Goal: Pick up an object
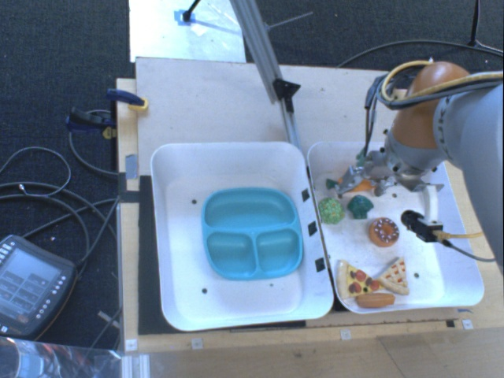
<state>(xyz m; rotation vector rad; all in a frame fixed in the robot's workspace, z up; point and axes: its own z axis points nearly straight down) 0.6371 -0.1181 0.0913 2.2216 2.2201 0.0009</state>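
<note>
- Right now I see two shallow white bins side by side on the table: the left bin and the right bin.
- My arm reaches in from the right, with its orange band above the wrist, over the far part of the right bin.
- My end effector sits low at the far left area of the right bin, right over an orange carrot-like toy. I cannot tell from this angle how wide it stands or whether it has hold of anything.
- Just near of that, a light green broccoli toy lies close to the bin's left wall, with a darker green toy just beside it on the right.
- A chocolate doughnut with sprinkles lies right of those, near the middle of the bin.
- At the near end lie two pizza slices and a hot dog, close together.
- The left bin carries a blue divided plate, lying flat in its middle.
- A grey pole slants over the far side of the table, and a handheld control pad lies on the floor at the near left.
</note>
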